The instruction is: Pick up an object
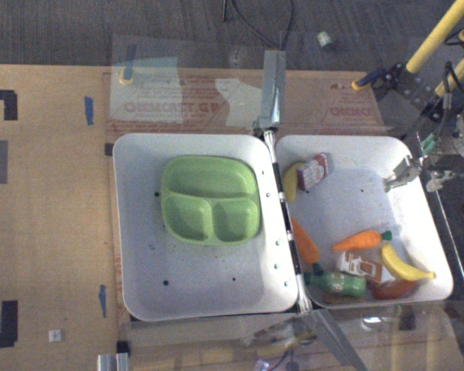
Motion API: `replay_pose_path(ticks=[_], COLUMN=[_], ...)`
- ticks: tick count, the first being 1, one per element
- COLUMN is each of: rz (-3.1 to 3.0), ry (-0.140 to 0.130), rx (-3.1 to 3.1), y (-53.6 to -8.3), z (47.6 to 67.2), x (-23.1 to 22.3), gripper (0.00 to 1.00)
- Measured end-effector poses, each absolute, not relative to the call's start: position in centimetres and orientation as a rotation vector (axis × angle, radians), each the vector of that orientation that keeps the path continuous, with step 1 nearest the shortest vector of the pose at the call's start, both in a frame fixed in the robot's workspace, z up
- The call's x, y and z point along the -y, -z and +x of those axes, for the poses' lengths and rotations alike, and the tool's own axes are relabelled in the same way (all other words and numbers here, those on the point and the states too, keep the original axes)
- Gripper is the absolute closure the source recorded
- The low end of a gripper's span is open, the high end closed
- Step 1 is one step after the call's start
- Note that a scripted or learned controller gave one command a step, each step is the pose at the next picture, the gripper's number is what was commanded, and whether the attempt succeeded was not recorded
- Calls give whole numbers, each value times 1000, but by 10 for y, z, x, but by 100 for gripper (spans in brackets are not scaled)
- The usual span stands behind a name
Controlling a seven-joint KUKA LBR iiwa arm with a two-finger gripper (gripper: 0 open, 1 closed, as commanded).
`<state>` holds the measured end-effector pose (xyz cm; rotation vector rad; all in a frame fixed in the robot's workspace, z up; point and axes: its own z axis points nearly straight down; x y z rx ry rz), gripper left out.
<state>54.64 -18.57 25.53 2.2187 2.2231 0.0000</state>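
fixed overhead camera, slanted, both bins (193, 149)

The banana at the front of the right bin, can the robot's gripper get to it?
Probably yes. The banana lies on top of the pile in the right bin, with nothing covering it. The gripper sits at that bin's right edge, and only bare bin floor lies between. The carrot beside it might get bumped.

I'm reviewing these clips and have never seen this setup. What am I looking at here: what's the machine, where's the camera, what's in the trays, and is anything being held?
One camera looks down at a slant on two white bins. The left bin holds a green divided plate. The right bin holds toy food: a carrot, a banana, a green bottle, a small red carton and a few more. The robot arm's gripper reaches in from the right edge, above the right bin. Nothing shows between its fingers.
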Motion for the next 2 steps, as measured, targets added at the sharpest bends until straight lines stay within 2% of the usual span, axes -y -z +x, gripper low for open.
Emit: replay_pose_path(ticks=[1, 2], rz=[2099, 2099], ry=[-7, -5], rx=[-2329, -2314], y=[-88, -99], z=[482, 482], x=[203, 208], gripper=[0, 100])
